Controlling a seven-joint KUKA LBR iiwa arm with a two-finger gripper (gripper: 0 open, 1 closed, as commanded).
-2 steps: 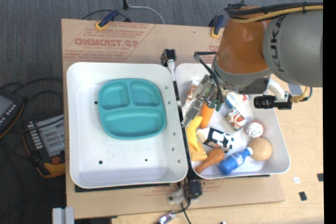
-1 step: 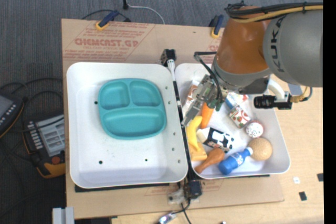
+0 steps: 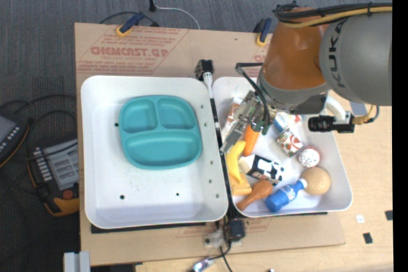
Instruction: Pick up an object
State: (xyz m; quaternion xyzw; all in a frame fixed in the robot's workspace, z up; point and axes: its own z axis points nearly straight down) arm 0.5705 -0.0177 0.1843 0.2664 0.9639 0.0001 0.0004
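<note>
Claw reaching into the cluttered right bin.
The orange carrot (image 3: 252, 137) is lying just below the claw (image 3: 245, 116), beside the yellow banana (image 3: 234, 165); nothing is being lifted yet, and the claw's spread cannot be told.

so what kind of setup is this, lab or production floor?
Most likely a robotics lab bin-picking rig: a KUKA arm reaches over two white bins on a cardboard-topped bench, one holding a teal divided tray, the other a jumble of toys, with loose cables on grey carpet.
</note>
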